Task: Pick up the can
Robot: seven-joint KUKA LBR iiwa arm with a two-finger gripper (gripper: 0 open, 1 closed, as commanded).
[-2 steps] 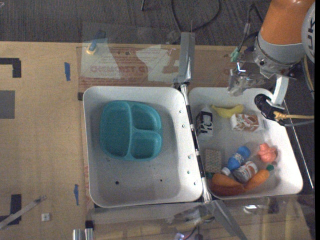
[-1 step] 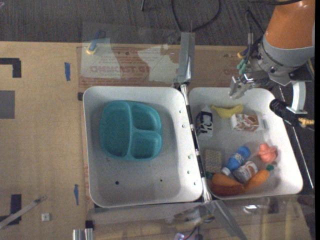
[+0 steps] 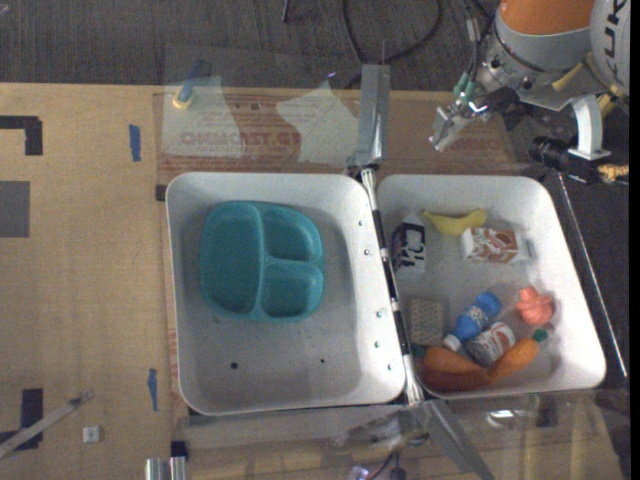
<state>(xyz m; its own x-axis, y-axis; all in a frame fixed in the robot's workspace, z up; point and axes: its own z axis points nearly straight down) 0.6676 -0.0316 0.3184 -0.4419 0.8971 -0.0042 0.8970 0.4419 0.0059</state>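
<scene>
The arm is cut off by the top edge at approx. 1 o'clock of the view; its tool point(image 3: 452, 120) hangs over the bench point(image 3: 80, 298), beyond the far rim of the right bin point(image 3: 575, 268), and it is small and blurred, so I cannot tell if it is open or closed. Nothing is seen between its tips.

Left bin point(image 3: 190, 368): one teal divided plate point(image 3: 262, 260), lying flat towards 10 o'clock of the bin.

Right bin: a banana point(image 3: 454, 221) at 12 o'clock, a small carton point(image 3: 492, 245) just beside it, and a black-white pack point(image 3: 409, 247) at 10 o'clock against the wall. Lower, at approx. 6 o'clock, things are crowded: the can point(image 3: 491, 344) lies on its side, touching a blue bottle point(image 3: 475, 318) and an orange carrot point(image 3: 515, 357). A pink toy point(image 3: 535, 307) is at 4 o'clock, a grey sponge-like pad point(image 3: 427, 320) at 8 o'clock. The can's label is not readable.
</scene>
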